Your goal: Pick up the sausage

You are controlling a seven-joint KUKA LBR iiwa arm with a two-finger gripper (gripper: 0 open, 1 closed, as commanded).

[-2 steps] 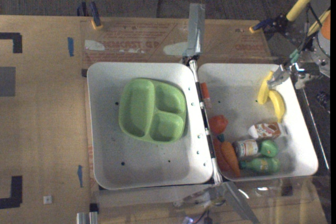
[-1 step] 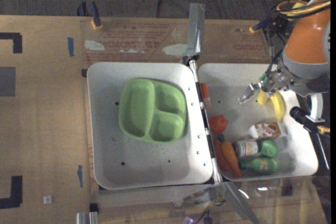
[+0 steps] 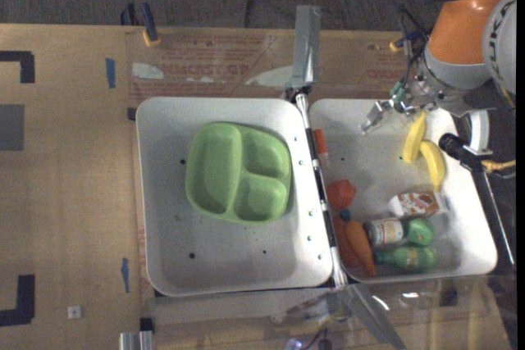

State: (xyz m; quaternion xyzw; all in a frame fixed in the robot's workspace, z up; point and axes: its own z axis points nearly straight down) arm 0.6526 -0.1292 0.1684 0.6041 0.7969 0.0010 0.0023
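You are hovering the end effector (image 3: pixel 379 115), fingers spread and empty, beside the banana (image 3: pixel 425 150). The sausage (image 3: pixel 320 147) is lying well away from the banana, against the bin's far wall; approach lengthwise.

Glossy white plastic bins (image 3: pixel 164 258), matt green plate (image 3: pixel 238 172)
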